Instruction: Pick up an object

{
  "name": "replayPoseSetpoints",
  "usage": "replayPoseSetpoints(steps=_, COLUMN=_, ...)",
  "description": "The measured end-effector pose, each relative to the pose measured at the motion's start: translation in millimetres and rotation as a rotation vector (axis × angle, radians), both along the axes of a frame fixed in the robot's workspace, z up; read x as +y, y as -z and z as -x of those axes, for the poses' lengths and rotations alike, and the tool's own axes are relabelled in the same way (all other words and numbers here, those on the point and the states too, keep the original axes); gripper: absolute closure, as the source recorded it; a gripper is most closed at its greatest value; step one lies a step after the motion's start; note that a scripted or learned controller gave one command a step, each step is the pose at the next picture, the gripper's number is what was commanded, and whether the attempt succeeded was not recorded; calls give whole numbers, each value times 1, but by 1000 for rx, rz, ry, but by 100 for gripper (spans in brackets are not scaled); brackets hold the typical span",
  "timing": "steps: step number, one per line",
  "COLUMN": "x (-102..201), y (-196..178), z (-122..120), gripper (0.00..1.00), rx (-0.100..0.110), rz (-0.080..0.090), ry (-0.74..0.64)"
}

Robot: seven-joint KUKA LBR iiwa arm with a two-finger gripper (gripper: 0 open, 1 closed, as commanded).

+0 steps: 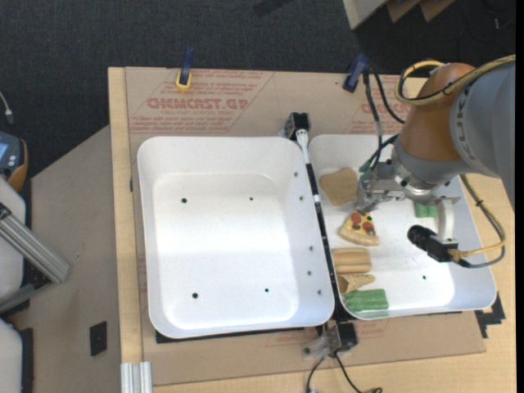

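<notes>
your gripper hangs low over the upper left part of the right bin. from this slant you cannot tell whether it is released or clenched. right under its tip lies the pizza slice, a small wedge with a tan crust, pale topping and red spots. its upper point is close to the gripper, and you cannot tell whether they touch.

things crowd this side of the bin. just up and left of the gripper lies a flat tan bread slice with rounded corners, close to the bin's left wall. just below the pizza slice a smooth brown bun, long and rounded, lies crosswise. under it comes a small tan wedge, then a glossy green oblong piece against the near rim. to the gripper's right a green block shows in part, the wrist hiding the rest. the grey arm with its orange band crosses the bin's upper right corner.

the left bin stands against the right one along one edge, its floor smooth white plastic with a few small dark dots. both bins are shallow, with rounded corners, and rest on a cardboard sheet printed in red letters. two blue clamps grip the sheet's far edge, and a black clip sits at the far end of the seam between the bins.
</notes>
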State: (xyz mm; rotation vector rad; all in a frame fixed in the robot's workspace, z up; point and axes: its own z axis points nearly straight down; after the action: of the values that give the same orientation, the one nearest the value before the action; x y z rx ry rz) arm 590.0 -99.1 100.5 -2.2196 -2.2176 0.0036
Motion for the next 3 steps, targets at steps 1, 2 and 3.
replayPoseSetpoints(steps=1, x=-27, y=-71, z=-48, gripper=100, rx=-15, rz=5, ry=-2)
replayPoseSetpoints(steps=2, x=-18, y=18, z=-23, gripper=100, rx=-8, rz=1, ry=0)
replayPoseSetpoints(steps=3, x=-5, y=16, z=-24, gripper=100, rx=-4, rz=1, ry=-2)
